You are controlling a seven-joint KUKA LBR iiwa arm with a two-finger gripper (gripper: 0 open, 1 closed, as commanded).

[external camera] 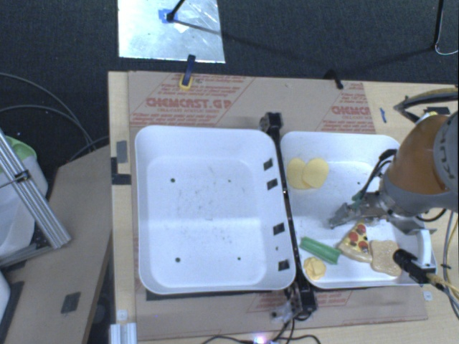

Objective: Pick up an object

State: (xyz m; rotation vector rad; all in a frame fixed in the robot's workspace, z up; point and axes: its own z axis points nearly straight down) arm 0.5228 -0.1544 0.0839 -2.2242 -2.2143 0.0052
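My gripper (346, 213) hangs low over the right bin (337, 156), with the arm's orange band (422, 162) behind it at the right. Its grey fingers point left, just above a pizza-slice toy (356, 241). A tan bread-like piece (384, 256) lies right of the pizza. A green stick (319, 249) and a small yellow round piece (314, 266) lie near the bin's front left. Two pale yellow round pieces (308, 172) rest near the bin's back left. Nothing shows between the fingers.
The left bin (208, 206) sits beside the right one, with a black divider (283, 206) between them. Cardboard (237, 95) lies under both bins. A silver sheet (171, 18) lies on the dark floor beyond. Metal framing (29, 199) stands at the far left.
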